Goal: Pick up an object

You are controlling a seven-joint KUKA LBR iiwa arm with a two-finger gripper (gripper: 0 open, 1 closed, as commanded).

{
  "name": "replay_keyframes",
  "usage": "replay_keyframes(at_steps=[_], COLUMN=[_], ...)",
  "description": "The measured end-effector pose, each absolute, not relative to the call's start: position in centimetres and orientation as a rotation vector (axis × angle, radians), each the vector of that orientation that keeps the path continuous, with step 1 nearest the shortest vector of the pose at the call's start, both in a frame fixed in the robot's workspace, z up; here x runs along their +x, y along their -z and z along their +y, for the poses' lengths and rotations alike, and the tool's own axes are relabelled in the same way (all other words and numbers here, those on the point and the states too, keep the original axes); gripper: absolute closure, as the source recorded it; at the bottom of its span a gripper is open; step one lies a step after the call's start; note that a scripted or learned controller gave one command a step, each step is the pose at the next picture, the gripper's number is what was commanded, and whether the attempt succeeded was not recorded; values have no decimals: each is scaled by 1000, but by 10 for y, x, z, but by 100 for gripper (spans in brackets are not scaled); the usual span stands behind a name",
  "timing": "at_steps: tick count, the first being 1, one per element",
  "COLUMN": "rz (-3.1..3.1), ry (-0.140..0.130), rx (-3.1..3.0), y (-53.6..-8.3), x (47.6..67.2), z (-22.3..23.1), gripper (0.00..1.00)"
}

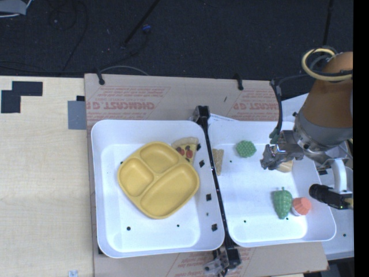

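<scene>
Nearest the camera, below the gripper (pixel 275 159), lie a green toy (pixel 282 203) and a pink piece (pixel 301 206), touching. They look light and stiff; the green one's narrow waist suits a pinch. A tan item (pixel 284 165) sits right at the gripper, whose opening I cannot tell. Left and farther: a green ball (pixel 245 149), rounder, likelier to slip.

Pretty even overhead light, white bins (pixel 109 154) left of the gripper (pixel 275 159) bright, floor behind dark, everything slightly soft
</scene>
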State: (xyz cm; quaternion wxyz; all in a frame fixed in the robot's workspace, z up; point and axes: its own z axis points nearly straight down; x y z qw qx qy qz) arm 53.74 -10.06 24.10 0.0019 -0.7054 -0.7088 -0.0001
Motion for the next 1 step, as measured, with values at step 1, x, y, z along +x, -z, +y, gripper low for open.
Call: replay_keyframes(at_steps=[1], rz=[-2224], ry=[-1], rx=[-2212], y=[-248], x=[532], z=[-47], gripper=[100])
